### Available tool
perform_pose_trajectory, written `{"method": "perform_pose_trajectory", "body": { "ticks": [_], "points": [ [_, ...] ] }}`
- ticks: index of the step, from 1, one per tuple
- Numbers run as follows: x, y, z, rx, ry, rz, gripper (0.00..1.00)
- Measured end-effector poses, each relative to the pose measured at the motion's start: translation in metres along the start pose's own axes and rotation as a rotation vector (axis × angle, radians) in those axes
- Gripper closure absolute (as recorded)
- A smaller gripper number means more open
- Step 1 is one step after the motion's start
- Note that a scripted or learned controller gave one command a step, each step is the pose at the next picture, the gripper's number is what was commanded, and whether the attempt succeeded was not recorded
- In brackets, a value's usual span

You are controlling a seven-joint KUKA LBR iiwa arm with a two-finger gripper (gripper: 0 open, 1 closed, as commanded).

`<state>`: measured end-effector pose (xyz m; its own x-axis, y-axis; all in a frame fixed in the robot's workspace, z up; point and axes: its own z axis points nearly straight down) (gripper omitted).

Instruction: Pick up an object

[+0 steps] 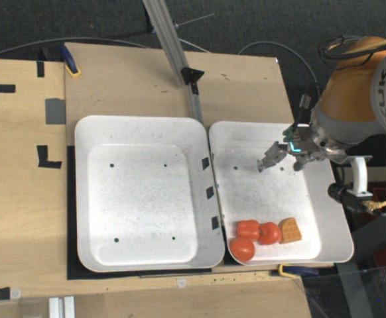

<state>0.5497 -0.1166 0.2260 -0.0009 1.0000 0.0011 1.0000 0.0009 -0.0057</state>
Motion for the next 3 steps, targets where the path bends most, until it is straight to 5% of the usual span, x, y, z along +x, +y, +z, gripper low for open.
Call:
{"method": "perform_pose_trajectory", "body": {
  "ticks": [1,3],
  "points": [
    [0.000,0.001,-0.002,-0.004,-0.001,-0.001,0.00],
    [0.016,-0.006,0.103,0.002,0.000,0.000,0.00]
  ]
}}
